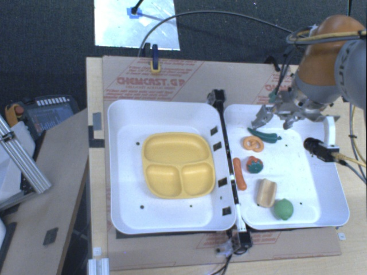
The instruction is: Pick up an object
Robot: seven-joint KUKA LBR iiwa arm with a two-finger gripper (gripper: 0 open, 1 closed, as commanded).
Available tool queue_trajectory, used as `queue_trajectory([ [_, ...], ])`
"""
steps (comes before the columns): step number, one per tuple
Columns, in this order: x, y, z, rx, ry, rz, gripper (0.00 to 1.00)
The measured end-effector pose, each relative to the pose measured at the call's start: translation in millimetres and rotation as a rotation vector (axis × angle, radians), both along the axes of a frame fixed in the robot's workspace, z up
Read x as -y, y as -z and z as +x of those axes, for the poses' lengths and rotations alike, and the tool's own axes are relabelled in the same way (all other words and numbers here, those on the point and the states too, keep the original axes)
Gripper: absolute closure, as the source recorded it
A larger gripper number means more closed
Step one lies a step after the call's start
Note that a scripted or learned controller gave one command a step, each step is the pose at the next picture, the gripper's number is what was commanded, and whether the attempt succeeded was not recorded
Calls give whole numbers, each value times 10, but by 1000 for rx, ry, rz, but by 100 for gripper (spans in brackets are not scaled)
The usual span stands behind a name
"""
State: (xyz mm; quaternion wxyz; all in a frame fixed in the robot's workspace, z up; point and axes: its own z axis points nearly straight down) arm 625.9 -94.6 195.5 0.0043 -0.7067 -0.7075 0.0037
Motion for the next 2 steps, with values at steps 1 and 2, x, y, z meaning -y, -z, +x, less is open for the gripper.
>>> queue_trajectory([
  [1,-1,-73,29,13,-2,-1,0],
  [2,83,444,89,10,0,-1,0],
])
